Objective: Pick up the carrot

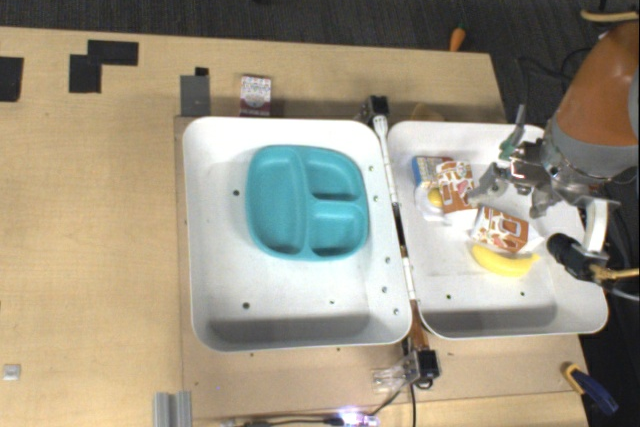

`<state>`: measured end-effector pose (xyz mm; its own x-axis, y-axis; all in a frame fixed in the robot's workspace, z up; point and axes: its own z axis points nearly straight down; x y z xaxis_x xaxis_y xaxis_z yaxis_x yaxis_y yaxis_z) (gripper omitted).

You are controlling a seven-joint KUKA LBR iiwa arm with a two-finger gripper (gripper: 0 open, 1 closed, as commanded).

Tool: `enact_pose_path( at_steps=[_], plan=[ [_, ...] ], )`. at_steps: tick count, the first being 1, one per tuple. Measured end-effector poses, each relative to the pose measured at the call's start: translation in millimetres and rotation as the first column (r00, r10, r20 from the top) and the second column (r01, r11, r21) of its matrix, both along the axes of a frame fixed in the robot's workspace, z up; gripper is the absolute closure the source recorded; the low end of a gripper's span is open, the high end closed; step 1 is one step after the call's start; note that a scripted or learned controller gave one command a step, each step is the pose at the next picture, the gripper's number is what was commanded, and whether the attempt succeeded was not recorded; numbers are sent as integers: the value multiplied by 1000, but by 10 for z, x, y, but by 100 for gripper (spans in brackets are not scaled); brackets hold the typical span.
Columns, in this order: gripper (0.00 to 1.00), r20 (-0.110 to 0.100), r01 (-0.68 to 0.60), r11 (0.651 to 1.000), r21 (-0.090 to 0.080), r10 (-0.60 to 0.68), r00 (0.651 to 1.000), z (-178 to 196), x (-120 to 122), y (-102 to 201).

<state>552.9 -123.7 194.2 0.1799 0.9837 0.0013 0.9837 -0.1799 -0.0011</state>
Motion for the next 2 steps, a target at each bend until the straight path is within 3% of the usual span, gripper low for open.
enact_pose_path(
  at_steps=[1, 2],
  plan=[
    [0, 1, 270, 963, 1, -270, 963, 500, -563, 345],
    [0, -3, 278, 961, 2, -278, 961, -114, -654, 1107]
  ],
)
